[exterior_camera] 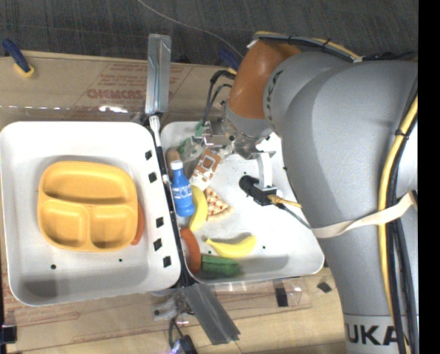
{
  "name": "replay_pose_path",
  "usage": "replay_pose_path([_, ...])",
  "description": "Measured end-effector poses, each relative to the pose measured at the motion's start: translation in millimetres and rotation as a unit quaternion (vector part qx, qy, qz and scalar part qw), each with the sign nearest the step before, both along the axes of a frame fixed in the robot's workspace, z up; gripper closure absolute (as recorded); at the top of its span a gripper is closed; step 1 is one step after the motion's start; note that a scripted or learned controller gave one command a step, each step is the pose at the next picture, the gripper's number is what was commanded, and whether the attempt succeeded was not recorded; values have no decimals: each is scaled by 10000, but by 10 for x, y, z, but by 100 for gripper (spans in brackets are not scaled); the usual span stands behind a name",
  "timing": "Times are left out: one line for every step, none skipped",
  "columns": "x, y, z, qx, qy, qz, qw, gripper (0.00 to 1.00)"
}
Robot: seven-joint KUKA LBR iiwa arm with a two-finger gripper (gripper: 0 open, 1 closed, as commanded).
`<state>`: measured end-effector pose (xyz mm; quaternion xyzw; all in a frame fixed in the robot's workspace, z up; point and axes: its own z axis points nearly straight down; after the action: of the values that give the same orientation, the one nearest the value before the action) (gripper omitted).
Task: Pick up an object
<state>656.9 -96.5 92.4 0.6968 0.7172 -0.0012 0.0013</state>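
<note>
Right bin [297, 260], crowded: blue bottle [181, 190], two bananas [231, 246], a green item, perhaps a cucumber [220, 267], packed along its 9 o'clock wall, open floor toward 3 o'clock; pincer [218, 144] low at 12 o'clock over a patterned packet [204, 168], grip state cannot be told; left bin [13, 198] holds yellow divided tray [88, 204].

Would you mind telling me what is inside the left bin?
The left bin holds one yellow tray with three compartments. An orange edge peeks out beside the tray; whatever lies beneath is covered.
</note>
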Motion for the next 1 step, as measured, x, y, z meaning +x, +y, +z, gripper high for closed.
replay_pose_path([6,23,100,13,3,34,10000,100])
